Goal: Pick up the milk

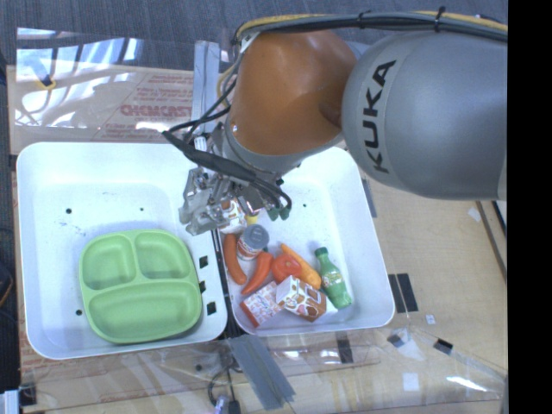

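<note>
In the right bin (pixel 366 231), milk (pixel 261 304) lies flat, gripper (pixel 210 210) overhead

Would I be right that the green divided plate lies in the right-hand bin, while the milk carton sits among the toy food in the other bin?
Not quite: the camera view shows the green divided plate in the left-hand bin. The milk carton does sit among the toy food in the other bin.

The milk (pixel 261 305) is a small box, white with orange-red on it. It lies tipped on its side near the front edge of the right bin (pixel 366 231). It touches another little box (pixel 302 299) with pictures on its right. An orange carrot (pixel 259 270) lies just behind it.
</note>
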`<state>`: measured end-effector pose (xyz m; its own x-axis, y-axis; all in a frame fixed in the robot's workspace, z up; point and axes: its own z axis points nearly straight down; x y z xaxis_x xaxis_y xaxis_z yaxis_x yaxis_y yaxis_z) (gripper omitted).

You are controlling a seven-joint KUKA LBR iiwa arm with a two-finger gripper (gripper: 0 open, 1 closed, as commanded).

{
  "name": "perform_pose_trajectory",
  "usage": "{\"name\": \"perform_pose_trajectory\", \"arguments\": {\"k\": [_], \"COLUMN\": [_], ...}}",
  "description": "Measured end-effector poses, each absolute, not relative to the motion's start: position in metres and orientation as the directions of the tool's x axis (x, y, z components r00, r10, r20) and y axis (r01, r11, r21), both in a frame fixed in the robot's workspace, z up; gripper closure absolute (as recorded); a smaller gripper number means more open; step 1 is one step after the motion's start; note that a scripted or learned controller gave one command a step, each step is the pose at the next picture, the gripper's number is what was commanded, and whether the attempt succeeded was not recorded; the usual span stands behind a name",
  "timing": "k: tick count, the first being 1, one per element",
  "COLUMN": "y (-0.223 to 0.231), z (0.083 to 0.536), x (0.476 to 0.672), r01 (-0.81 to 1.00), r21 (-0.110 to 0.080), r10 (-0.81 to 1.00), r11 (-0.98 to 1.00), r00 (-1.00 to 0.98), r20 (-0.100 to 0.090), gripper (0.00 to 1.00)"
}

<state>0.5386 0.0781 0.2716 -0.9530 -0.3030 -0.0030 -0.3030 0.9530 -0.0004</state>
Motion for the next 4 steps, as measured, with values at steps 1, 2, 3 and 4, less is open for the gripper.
{"name": "perform_pose_trajectory", "arguments": {"k": [1, 2, 3, 4], "y": [0.114, 0.208, 0.209, 0.210], "z": [0.280, 0.243, 0.253, 0.262], "x": [0.485, 0.509, 0.510, 0.511], "r01": [-0.576, -0.754, -0.755, -0.756], "r21": [0.000, 0.000, 0.000, -0.001], "r10": [-0.576, -0.754, -0.755, -0.756], "r11": [0.818, 0.657, 0.656, 0.654], "r00": [-0.818, -0.657, -0.656, -0.654], "r20": [0.000, -0.002, -0.004, -0.007], "gripper": [1.00, 1.00, 1.00, 1.00]}}
